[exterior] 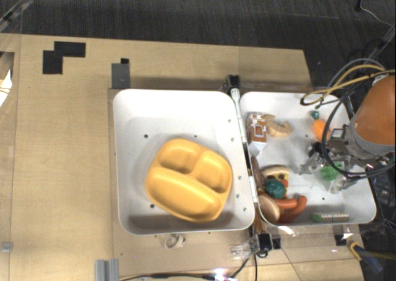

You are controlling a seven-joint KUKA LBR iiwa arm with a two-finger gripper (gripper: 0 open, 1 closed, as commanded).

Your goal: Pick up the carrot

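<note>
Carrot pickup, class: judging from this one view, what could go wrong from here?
1. The carrot lies against the right bin's far side, partly behind cables; the pincer could snag them.
2. A green object sits beside the pincer and might be grabbed instead.

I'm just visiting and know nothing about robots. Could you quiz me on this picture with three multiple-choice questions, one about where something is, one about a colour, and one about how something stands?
1. Which bin holds the big yellow pepper?
A. left bin
B. right bin
C. neither, it is on the bench

2. What colour is the carrot?
A. purple
B. orange
C. white

3. Where is the gripper?
A. over the left bin
B. beyond the bench
C. over the right bin

Answers: 1 A, the pepper fills the left bin. 2 B, it shows orange beside the arm. 3 C, it hangs low among the right bin's toys.
</note>
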